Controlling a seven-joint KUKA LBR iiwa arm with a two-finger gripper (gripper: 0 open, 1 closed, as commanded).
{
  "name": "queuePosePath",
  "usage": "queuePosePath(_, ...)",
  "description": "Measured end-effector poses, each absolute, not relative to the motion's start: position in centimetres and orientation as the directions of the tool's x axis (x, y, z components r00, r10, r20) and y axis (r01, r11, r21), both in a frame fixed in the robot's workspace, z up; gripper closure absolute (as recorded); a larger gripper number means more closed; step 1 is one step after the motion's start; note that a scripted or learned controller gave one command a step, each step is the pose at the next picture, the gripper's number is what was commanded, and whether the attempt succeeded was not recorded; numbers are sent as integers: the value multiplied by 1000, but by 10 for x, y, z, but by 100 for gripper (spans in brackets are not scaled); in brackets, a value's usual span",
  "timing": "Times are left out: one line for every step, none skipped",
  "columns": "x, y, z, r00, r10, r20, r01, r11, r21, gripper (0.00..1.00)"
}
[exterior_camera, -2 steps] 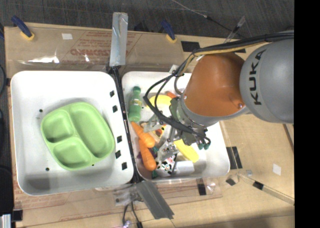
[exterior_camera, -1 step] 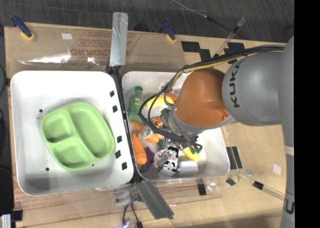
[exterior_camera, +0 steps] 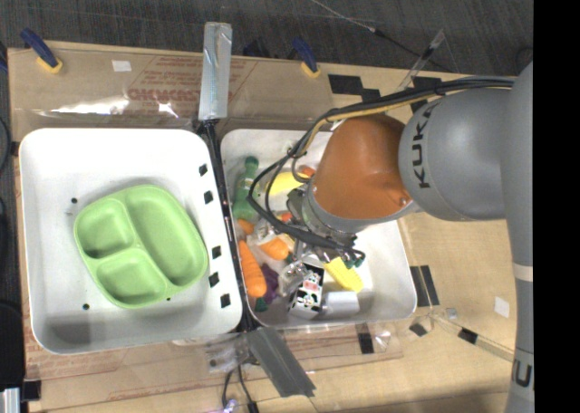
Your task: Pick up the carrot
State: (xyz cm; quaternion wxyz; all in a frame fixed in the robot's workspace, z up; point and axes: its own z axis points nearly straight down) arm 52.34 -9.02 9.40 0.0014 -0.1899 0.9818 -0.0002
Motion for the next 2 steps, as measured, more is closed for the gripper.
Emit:
queuePosePath(525,-96,95,-839,-544,-7,-544,839,-3,0)
queuePosePath(551,-101,93,-526,-850,-3,-850,526,-2,0)
